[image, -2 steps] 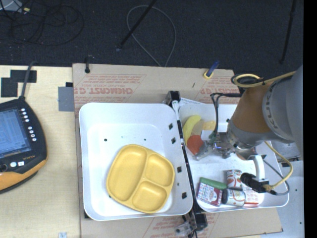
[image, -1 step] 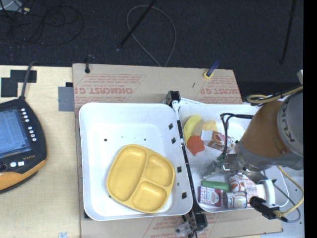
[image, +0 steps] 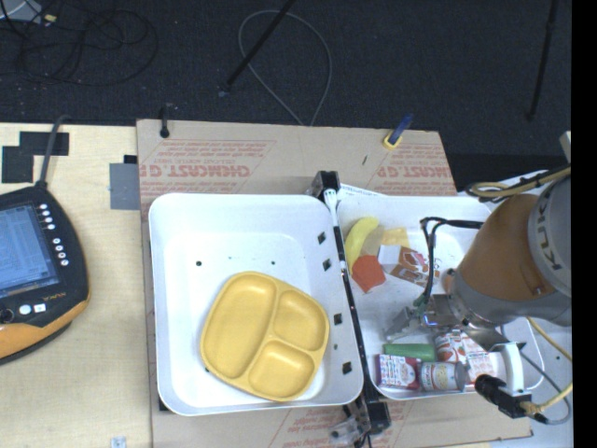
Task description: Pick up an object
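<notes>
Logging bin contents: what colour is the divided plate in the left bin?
Yellow. The divided plate shows plainly in the camera view.

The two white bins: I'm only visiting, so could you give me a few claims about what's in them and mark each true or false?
1. A yellow divided plate lies in the left bin. True.
2. The banana sits in the left bin. False: it is in the right bin.
3. The arm reaches over the right bin. True.
4. The red block rests on the yellow plate. False: it lies in the right bin beside the banana.
</notes>
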Controlling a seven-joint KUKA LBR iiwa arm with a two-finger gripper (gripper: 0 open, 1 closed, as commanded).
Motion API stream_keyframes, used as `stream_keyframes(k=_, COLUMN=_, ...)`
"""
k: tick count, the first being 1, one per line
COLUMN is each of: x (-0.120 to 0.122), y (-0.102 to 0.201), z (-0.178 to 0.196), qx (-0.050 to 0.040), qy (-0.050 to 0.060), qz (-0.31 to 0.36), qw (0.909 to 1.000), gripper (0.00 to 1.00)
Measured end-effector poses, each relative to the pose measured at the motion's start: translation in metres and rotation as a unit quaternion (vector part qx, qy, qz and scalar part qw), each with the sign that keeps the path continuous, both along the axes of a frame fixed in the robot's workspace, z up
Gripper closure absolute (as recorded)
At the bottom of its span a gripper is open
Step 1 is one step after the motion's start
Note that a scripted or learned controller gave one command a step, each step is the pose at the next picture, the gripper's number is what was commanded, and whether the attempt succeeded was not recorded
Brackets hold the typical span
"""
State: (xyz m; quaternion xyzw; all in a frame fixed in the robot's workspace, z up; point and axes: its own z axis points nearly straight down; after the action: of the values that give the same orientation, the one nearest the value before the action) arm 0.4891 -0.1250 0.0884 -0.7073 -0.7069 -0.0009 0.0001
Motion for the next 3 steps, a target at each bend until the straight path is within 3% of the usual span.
stream_keyframes(k=1, x=-0.013, y=0.017, z=0.000, qx=-0.0005, qy=0.000, qz=0.000, qw=1.0000, gripper=0.00)
stream_keyframes(k=2, x=-0.012, y=0.017, z=0.011, qx=0.0008, qy=0.000, qz=-0.002, qw=1.0000, gripper=1.00)
stream_keyframes(k=3, x=0.050, y=0.063, z=0.105, qx=-0.0003, qy=-0.005, qz=0.004, qw=1.0000, gripper=1.00)
